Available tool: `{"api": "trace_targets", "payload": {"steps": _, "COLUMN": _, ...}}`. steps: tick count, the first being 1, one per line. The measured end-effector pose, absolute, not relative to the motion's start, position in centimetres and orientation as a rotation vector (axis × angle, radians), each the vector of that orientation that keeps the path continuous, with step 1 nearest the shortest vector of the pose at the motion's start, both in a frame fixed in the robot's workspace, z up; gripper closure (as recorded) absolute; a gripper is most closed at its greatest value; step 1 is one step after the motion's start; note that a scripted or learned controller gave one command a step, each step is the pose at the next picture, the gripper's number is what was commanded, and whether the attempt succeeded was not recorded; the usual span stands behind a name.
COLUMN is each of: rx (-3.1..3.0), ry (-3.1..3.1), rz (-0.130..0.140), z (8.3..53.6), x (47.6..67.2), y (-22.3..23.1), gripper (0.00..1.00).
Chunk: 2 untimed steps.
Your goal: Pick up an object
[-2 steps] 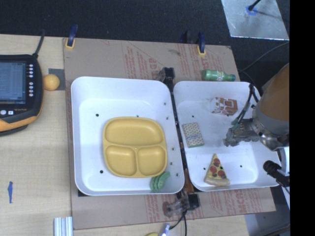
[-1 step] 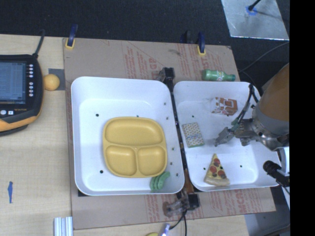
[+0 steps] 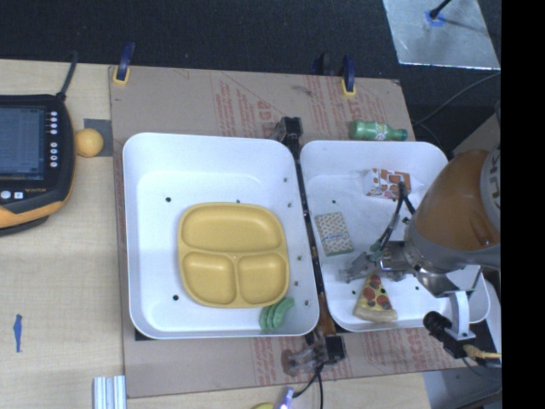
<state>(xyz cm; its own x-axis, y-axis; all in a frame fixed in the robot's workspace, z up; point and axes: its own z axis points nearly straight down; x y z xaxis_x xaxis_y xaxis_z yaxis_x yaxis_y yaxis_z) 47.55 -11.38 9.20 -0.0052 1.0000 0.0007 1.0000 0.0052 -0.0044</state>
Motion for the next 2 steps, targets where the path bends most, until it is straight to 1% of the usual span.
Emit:
{"api": "trace_targets", "payload": {"steps": 1, "rx": -2.208, "ry": -2.230, "rz": 0.005, "z": 10.2, "x": 47.6, "y": -11.5, "gripper": 1.00}}
{"api": "trace_targets", "payload": {"steps": 2, "rx": -2.218, "ry": -2.226, "rz": 0.001, "z": 16.8, "x": 56.5, "y": -15.9, "gripper": 1.00}}
